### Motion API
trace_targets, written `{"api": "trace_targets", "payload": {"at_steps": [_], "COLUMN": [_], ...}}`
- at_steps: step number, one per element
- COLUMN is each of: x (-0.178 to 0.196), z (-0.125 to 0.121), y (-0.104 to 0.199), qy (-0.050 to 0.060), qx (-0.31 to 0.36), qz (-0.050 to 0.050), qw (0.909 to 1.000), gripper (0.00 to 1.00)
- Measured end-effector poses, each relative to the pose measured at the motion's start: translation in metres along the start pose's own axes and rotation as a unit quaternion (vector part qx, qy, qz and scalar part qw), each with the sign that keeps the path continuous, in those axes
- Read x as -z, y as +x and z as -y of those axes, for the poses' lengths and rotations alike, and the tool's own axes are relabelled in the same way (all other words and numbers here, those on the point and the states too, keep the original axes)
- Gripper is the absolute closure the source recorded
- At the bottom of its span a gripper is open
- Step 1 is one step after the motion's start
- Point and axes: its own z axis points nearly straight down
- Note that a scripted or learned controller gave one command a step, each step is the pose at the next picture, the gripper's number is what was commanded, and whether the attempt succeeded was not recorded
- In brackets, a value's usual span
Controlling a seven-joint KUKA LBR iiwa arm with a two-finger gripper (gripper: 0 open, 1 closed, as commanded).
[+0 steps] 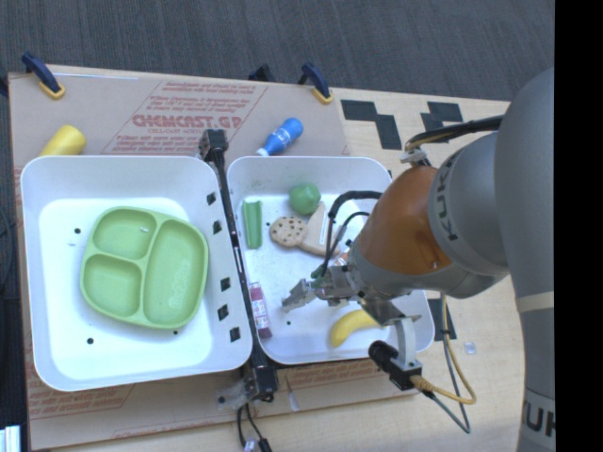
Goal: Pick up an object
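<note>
Nearest the camera: cables and a black clamp [252,380] at the near edge of the surface [471,365], between the two bins. Right bin [283,347] holds a yellow banana [350,328] at its near side, partly under the arm. Claw [300,295] sits low over the right bin's middle, just left of the banana, pointing left; fingers slightly apart, nothing seen between them. A thin pink-and-white stick-like item [258,309] lies along the right bin's left wall, near the claw tip but apart from it. Farther in: chocolate-chip cookie [286,230], a pale beige piece [315,232] touching its right side, a green bar [252,223] upright along the left, a green ball [304,198] at the far side. Arm [443,224], grey with orange band, covers the right bin's right part. Left bin [38,252] holds a light green divided plate [143,266] with three compartments. Beyond the bins on cardboard: blue-and-white bottle [282,137], yellow object [64,141] at far left, blue-yellow clamps [43,75] on the far edge.
</note>
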Motion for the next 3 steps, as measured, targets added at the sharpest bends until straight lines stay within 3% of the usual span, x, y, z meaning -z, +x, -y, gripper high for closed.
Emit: {"api": "trace_targets", "payload": {"at_steps": [1, 2, 3], "x": [0.01, 0.115, 0.114], "z": [-0.001, 0.003, 0.003], "y": [0.0, -0.026, -0.025], "qy": [0.0, -0.003, -0.003], "qx": [0.004, -0.001, -0.001], "qz": [0.0, 0.001, 0.001], "qw": [1.0, 1.0, 1.0], "gripper": [1.0, 1.0, 0.0]}}
